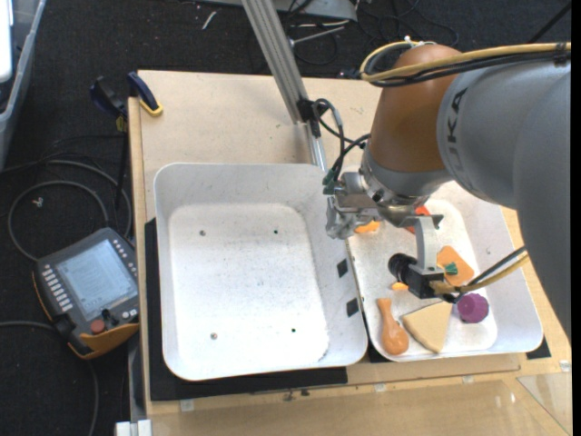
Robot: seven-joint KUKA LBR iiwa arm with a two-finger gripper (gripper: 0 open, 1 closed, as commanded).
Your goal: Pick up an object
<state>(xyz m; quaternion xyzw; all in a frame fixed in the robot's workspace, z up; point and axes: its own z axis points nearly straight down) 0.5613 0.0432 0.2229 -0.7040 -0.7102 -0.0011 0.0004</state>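
Camera view: my gripper (pixel 343 214) sits low over the seam between the two bins, above the inner rim of the right bin (pixel 513 330). Open or closed, can't tell; my own wrist blocks the angle. Nearest candidate is a small orange piece (pixel 368 229) on that bin's floor, just frame-right of me; touching me or not, can't tell. The rest lie in the same bin, further off toward the frame's lower right. There's a tiny orange bit (pixel 399 286) and an orange-yellow block (pixel 454 266) with a green mark. Beyond those are a purple ball (pixel 471 308), a tan wedge (pixel 429 327) and an orange drumstick-shaped piece (pixel 393 331); wedge and drumstick lie side by side, apparently touching. Left bin (pixel 168 189) is frame-left of me, with a white floor, grey scuffing and a few dark dots. Two small black squares (pixel 343 267) sit on the shared rim, just frame-below me. Both bins rest on a black mat (pixel 227 381) on the tan bench top (pixel 218 116). Frame-up from me, an aluminium pole (pixel 277 48) slants down to the bench, with black cables at its foot. A blue-and-yellow tool (pixel 145 94) lies at the bench corner, well apart, frame upper-left. Off the bench is dark carpet (pixel 64 153), where a teach pendant (pixel 91 289) lies far frame-left of me with looped black cable (pixel 36 207) beside it. A clear plastic tub (pixel 18 25) sits in the frame's top-left corner.
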